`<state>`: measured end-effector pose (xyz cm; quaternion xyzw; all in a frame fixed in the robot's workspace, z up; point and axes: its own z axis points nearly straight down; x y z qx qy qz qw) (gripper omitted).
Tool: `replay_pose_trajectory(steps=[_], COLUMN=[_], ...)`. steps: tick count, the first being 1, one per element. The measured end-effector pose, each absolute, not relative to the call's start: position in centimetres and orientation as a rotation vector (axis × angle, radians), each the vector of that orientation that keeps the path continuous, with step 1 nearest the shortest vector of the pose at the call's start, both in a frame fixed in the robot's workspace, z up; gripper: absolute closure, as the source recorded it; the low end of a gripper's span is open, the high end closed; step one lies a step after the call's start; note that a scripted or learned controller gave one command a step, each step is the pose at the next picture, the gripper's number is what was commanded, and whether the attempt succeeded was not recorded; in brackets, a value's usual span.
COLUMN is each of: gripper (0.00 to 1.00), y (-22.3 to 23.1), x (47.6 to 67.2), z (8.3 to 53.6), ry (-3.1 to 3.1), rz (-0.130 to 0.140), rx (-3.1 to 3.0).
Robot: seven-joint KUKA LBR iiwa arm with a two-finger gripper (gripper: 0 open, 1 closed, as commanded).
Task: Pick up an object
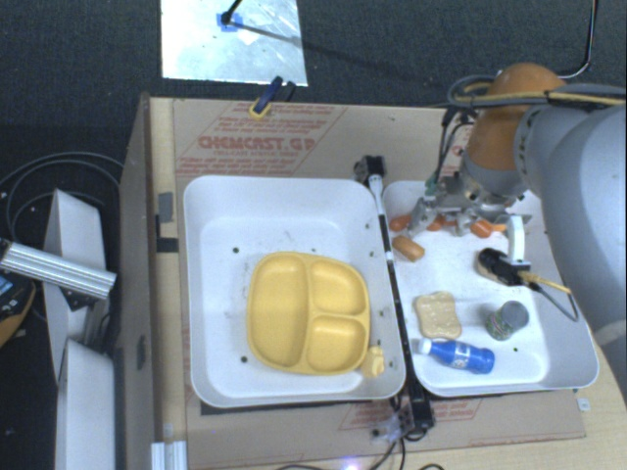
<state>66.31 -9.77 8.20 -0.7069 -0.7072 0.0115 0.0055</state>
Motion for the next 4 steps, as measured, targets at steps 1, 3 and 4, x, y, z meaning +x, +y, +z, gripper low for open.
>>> replay_pose_trajectory(steps=[1, 3, 4], gripper=[0.0, 0.0, 0.0], y=[-9.61, -9.78, -9.87], x=[66.29, 66.31, 66.32], z=[8.21, 8.21, 8.2], ry=[-2.216, -2.212, -2.212], rz=[0.039, 0.035, 0.033], rx=[-2.215, -2.213, -2.212])
